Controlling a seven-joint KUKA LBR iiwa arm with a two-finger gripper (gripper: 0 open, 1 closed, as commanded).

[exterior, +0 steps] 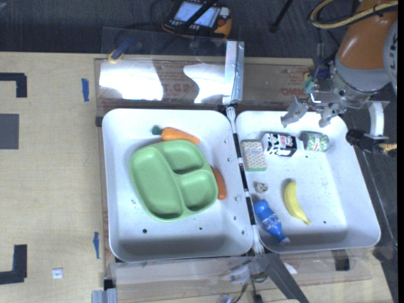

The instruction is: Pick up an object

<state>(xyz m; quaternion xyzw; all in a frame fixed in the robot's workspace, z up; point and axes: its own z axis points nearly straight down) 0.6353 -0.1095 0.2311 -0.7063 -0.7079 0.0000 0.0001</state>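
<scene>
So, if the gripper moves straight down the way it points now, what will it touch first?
Probably the small green can or the black-and-white carton, since the open gripper hangs over the back of the right bin between them. Depth is unclear from this slanted view.

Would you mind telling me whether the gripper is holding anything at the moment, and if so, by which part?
Nothing is held. The two-finger gripper hangs open above the far edge of the right white bin, its fingers spread with nothing between them; the small green-and-white can lies just below it.

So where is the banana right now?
The banana lies in the right bin, toward its front, with the blue bottle just to its left in the camera view and the small green can farther back.
</scene>
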